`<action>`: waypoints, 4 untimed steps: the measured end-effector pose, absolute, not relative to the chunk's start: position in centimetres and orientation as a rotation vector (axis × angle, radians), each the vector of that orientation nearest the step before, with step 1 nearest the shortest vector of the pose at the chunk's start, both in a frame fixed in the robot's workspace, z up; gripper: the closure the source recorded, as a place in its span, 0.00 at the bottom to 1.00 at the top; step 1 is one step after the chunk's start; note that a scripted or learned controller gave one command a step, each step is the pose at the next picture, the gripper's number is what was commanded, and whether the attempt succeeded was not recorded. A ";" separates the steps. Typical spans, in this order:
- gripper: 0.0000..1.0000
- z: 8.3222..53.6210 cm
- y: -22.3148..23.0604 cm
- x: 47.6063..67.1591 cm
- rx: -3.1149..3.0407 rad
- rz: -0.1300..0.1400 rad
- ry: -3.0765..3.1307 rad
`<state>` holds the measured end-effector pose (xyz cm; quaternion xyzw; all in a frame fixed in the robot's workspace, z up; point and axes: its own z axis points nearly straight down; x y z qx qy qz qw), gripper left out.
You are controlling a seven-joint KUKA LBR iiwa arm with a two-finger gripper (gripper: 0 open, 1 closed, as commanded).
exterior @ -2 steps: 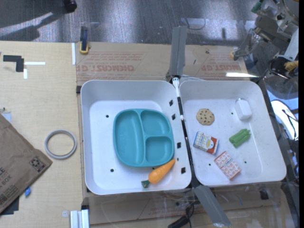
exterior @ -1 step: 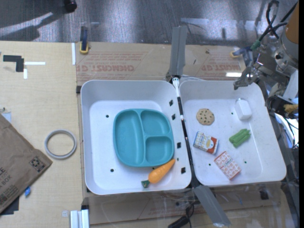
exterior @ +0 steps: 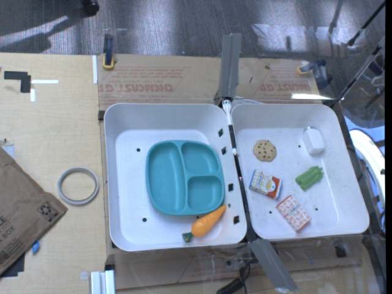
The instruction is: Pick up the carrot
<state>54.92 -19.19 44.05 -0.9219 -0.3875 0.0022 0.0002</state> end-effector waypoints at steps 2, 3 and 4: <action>0.00 37.1 -14.0 50.3 -2.999 0.007 -0.936; 0.00 44.0 -17.3 54.0 -3.126 0.009 -0.321; 0.00 44.0 -21.8 61.9 -3.121 0.010 -0.352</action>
